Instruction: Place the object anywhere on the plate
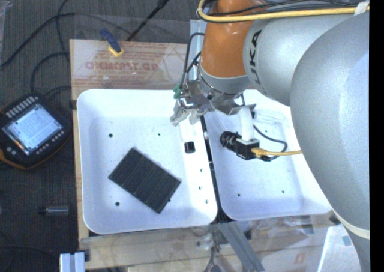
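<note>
Jaws' state cannot tell; gripper (187, 122) hangs over left bin's (96, 217) right rim. No separate object made out. Plate (144, 179), dark and square, lies well apart, lower left. Best: confirm a hold first, then travel across and release low over plate centre.

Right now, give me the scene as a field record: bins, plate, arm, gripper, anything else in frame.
left bin: holds a dark ribbed plate, lying flat, turned at an angle
right bin: a black connector with a yellow cable hangs over it
arm: reaches in from the right
gripper: above the seam between the bins, nearer the left bin's right edge
object in gripper: cannot tell
outside bins: pendant left of the bench
</note>
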### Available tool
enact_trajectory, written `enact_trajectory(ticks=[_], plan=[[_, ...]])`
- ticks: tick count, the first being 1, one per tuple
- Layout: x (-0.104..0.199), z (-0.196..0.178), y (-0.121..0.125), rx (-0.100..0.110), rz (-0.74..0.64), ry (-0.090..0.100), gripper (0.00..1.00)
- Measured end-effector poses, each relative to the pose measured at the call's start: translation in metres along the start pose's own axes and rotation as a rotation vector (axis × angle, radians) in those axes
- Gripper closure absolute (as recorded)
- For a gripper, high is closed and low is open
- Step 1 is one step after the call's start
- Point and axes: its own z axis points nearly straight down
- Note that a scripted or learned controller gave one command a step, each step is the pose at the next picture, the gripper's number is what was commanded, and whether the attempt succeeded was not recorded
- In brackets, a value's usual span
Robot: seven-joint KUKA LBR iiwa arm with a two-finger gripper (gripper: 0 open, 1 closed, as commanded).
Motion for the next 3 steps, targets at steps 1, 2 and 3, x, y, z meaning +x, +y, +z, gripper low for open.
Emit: enact_trajectory(ticks=[1, 2, 3], plan=[[0.025, -0.025, 0.046, -0.001, -0.254, -0.001, 1.0], [0.083, -0.13, 0.054, -0.004, -0.55, -0.001, 1.0], [0.087, -0.201, 0.071, -0.005, -0.801, -0.002, 1.0]])
